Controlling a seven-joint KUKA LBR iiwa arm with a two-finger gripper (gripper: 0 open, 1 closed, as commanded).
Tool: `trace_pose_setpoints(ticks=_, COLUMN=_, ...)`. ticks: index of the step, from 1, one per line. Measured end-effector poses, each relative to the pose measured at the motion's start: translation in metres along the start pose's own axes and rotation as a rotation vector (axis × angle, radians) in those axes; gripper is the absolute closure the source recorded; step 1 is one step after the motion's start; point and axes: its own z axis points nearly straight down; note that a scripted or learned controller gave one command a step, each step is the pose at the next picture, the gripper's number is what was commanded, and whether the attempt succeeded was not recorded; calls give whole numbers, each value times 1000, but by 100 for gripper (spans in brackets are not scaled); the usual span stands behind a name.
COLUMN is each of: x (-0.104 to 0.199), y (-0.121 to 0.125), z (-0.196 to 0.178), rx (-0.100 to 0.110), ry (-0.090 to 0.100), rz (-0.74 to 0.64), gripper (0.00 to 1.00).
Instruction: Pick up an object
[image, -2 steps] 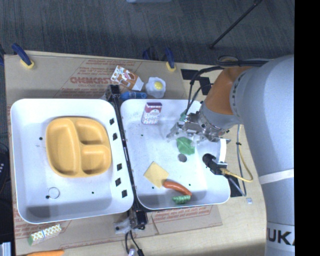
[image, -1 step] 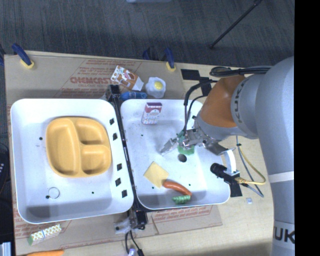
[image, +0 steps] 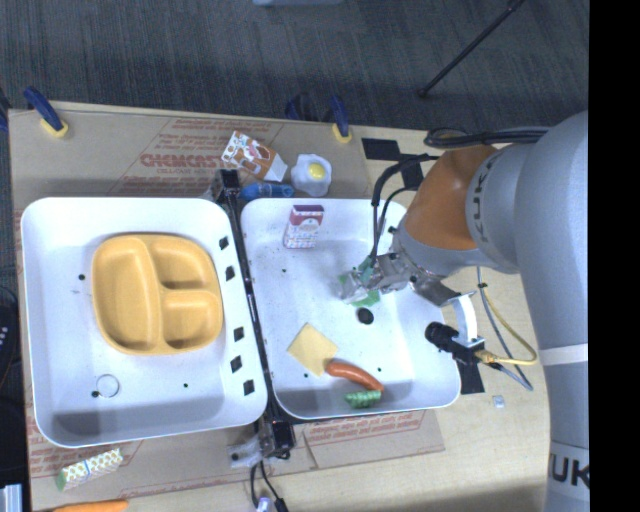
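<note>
I am looking down at two white bins on a bench. The left bin (image: 50, 300) holds a yellow tray (image: 157, 292) with compartments. The right bin (image: 425, 395) holds a small red and white carton (image: 304, 226) near its far wall, a pale yellow slice (image: 312, 348), an orange carrot (image: 352, 374) and a green piece (image: 364, 398) near its front wall, and a small dark disc (image: 365, 317).

My arm (image: 500, 210) reaches in from the right. Its gripper (image: 362, 285) sits low in the middle of the right bin, over something green (image: 365, 298) just beside the dark disc. I cannot tell whether the claw is apart or together, nor whether anything sits between its tips.

My worry is that the green thing is small and flat against the floor, so the claw may close on air or nudge it aside. The disc lies close and could be knocked. The carrot and slice lie apart from the claw, likely safe.
</note>
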Motion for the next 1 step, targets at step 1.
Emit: trace_pose_setpoints(ticks=1, x=37, y=26, z=-101, rx=-1, ry=1, rz=-243, gripper=100)
